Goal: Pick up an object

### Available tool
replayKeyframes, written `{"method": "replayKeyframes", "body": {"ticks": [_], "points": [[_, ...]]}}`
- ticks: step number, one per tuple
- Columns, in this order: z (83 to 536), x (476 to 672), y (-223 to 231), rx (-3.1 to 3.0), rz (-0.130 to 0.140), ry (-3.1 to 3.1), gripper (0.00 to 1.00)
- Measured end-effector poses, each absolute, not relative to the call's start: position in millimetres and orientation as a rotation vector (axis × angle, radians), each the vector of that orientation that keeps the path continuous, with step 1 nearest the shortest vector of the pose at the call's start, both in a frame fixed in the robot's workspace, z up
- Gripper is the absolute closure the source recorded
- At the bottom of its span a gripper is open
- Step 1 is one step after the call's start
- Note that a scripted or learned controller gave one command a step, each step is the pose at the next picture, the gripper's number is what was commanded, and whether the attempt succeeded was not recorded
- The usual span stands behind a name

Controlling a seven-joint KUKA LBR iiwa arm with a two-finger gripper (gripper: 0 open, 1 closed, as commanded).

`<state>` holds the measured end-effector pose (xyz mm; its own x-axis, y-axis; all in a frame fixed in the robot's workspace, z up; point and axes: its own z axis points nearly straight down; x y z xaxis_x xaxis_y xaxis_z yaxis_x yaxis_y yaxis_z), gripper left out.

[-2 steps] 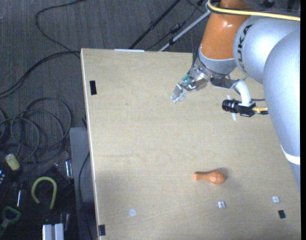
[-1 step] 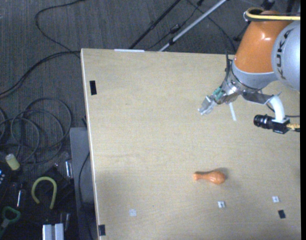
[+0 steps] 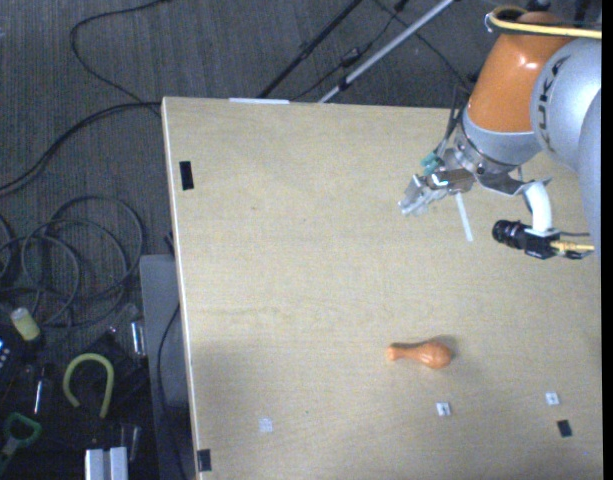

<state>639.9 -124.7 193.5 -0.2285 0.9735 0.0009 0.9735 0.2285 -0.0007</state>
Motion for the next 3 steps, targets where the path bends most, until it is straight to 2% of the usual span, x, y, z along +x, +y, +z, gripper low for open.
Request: {"method": "replayKeyframes", "body": {"ticks": [1,2,3], "points": [[183.4,667.0,-71.8,-1.757,0.003,-2.606,1.0],[128.4,641.7,-146.0,-1.513,0.003,-2.753,1.0],[178.5,669.0,-123.3,-1.591,-0.002,-2.71,1.0]]}}
